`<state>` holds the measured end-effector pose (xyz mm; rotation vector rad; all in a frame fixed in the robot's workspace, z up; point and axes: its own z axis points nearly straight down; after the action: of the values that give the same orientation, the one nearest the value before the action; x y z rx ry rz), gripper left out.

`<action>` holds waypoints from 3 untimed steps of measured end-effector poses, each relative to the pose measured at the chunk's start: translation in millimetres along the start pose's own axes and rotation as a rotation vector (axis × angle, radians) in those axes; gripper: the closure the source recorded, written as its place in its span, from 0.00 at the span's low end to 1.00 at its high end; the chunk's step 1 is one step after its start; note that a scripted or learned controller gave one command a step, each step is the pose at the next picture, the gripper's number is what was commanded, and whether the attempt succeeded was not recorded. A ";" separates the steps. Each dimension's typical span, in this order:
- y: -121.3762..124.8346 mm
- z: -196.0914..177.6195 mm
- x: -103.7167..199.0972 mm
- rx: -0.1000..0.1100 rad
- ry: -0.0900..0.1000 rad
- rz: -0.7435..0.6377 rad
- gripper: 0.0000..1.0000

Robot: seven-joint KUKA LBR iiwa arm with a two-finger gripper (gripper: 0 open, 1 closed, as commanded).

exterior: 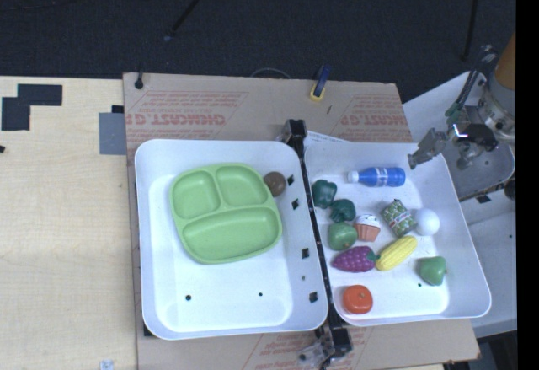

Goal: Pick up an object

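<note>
arm (497, 111): grey metal | orange band | dark fingers (418, 156)

camera: fixed overhead | slanted down | both bins (145, 191) in frame

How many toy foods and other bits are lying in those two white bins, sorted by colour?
Green: 5 (divided plate, two dark green pieces, apple, pepper)
Blue: 1 (bottle)
Brown: 1 (ball)
Purple: 1 (grapes)
Yellow: 1 (corn)
Orange-red: 1 (tomato)
White: 1 (ball)
Mixed colours: 2 (cupcake, can)
Total: 13
</note>
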<state>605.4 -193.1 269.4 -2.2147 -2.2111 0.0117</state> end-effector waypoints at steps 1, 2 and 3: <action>1.8 -7.9 0.0 -0.013 -0.003 -0.002 0.00; 4.8 35.1 3.4 -0.009 -0.002 -0.004 0.00; -2.2 94.9 2.4 -0.008 -0.001 -0.003 0.00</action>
<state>601.8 -190.4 174.6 -2.2161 -2.2189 0.0047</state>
